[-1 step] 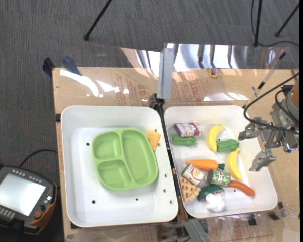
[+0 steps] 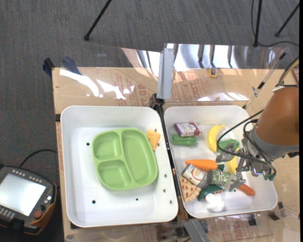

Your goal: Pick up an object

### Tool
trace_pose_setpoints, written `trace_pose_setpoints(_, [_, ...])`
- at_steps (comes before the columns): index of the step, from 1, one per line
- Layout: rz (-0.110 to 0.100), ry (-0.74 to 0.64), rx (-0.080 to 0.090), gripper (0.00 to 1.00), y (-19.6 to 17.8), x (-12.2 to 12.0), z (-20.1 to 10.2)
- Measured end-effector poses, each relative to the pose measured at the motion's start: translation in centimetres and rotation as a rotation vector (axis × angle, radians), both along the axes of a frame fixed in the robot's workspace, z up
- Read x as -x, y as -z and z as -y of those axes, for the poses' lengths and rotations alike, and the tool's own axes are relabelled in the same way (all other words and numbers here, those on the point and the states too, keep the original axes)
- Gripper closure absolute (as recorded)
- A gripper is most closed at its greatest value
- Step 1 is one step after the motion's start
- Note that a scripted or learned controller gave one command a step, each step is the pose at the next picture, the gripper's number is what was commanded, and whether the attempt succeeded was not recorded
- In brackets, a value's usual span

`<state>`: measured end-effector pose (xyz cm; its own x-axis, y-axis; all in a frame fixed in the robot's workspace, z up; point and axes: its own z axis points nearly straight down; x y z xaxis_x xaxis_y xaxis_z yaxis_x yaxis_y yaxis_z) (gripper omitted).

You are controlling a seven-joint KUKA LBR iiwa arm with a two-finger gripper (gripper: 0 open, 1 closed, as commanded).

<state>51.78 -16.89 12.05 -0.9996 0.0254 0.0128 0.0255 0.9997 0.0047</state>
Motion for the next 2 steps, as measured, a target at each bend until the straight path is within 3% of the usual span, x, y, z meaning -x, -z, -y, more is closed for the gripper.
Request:
trace_pose_setpoints(1, [0.008,0.120,0.003,0.00,3.55,4.30,-3.91])
trace_pose_setpoints(2, [0.008,0.114,0.003,1.00,2.57,4.14,-4.08])
